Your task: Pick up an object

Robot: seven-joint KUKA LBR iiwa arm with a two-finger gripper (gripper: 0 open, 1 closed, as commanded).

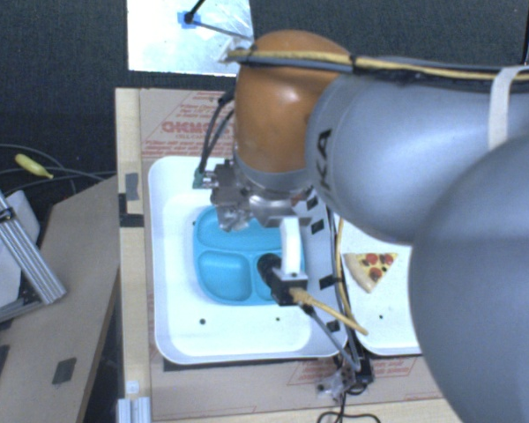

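1. Gripper (232, 211) was down low in the left bin (172, 236), right over the far end of the blue divided tray (225, 276). Open or closed? I could not tell, nor whether it had hold of anything.
2. Tray lay flat in the middle of that bin, its near compartment in plain sight and its far end tucked under the wrist.
3. Over in the right bin (390, 329), a toy pizza slice (370, 268) lay flat, well apart from the gripper.
4. Big grey arm (406, 148) with its orange band (278, 95) loomed across the right; dark lettering on the casing showed a "K" and little more.
5. Cardboard (181, 117) under the bins carried red print, too blurred to read.
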